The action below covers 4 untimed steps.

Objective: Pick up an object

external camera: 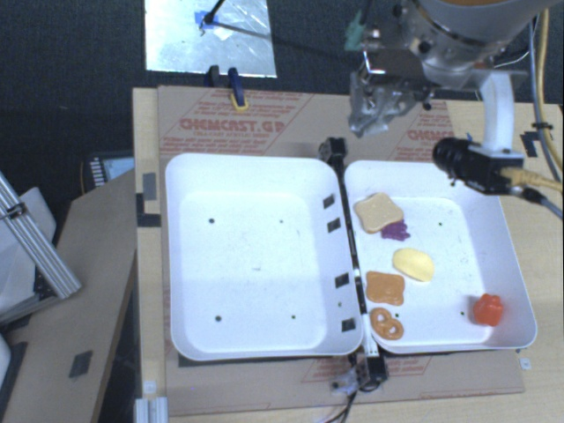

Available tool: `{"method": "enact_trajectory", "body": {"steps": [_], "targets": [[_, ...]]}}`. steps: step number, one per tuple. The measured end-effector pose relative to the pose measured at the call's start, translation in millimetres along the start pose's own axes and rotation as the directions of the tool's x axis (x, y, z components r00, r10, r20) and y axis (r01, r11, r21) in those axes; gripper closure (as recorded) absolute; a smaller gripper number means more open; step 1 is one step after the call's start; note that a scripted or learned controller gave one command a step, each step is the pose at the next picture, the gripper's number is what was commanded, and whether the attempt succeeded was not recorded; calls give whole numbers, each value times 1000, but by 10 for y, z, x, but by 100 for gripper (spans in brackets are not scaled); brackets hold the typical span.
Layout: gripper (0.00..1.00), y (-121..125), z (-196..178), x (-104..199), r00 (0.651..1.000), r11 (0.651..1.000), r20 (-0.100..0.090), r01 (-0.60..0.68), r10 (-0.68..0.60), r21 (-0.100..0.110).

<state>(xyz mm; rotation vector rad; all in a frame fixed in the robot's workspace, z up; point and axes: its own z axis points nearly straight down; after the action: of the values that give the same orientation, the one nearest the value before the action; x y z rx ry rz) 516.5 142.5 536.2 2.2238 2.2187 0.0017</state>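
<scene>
Pick not begun: gripper (377, 113) hangs above the right bin's (502, 227) far edge, finger state cannot tell, nothing seen held; bread (378, 211), grapes (397, 231), lemon (412, 263), toast (385, 287), pretzel (387, 323), pepper (487, 308) all lie in that bin.

My arm (467, 7) is cropped above the end effector (377, 113), whose fingers blur together.

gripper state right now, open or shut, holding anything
Gripper: cannot be told, too blurred; it hangs above the right bin's far edge, with no object seen in it.
</scene>
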Motion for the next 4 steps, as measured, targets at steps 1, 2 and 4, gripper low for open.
{"method": "enact_trajectory", "body": {"steps": [1,2,4], "targets": [[100,466,1026,551,1000,1000,1,8,-8,3],[100,13,-30,-227,1000,1000,-1,0,0,-6],[100,-296,1287,140,1000,1000,0,7,-7,2]]}}
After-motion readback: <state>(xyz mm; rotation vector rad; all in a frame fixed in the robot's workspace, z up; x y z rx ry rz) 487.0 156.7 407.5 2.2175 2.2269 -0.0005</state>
